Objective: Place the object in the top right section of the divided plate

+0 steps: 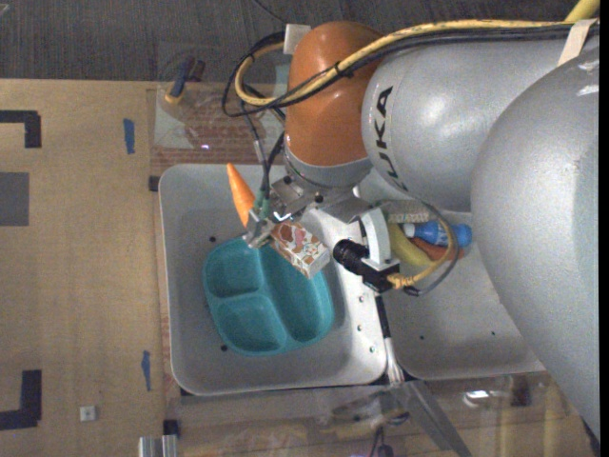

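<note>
1. Over the near-left bin (pixel 181 350), the gripper (pixel 269 219) hangs at the upper right rim of the teal divided plate (pixel 266 298), its fingers closed on a small patterned carton (pixel 302 246) that juts down and right from them.
2. That carton's long axis runs at a slant from upper left to lower right, and it sits above the plate's upper right section, touching or just clear of the rim; I cannot tell which.
3. My judgement: the coming move is a short drop and release, since the target compartment lies directly below.
4. An orange carrot (pixel 240 191) lies in the bin just above the gripper, off the plate.
5. Yellow, blue and orange items (pixel 433 239) rest in the right bin (pixel 457 350), well apart, and nothing stands in the way.
</note>
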`<state>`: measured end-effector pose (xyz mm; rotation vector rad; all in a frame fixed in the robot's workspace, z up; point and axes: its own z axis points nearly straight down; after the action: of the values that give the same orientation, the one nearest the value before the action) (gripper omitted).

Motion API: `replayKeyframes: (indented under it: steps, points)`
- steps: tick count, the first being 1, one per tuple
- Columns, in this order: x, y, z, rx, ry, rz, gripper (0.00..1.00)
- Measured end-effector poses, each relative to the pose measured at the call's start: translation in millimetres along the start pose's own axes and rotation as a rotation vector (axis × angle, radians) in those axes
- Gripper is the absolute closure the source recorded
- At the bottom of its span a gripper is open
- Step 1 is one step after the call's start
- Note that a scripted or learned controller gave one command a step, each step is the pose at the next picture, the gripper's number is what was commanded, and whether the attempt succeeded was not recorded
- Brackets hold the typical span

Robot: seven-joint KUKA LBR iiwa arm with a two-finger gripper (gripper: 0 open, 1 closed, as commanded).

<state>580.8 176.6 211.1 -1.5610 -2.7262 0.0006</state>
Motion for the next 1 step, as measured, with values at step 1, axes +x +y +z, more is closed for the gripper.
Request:
replayKeyframes:
  steps: [1]
  points:
    - [0.0, 0.1, -0.1, 0.000, 0.000, 0.000, 0.00]
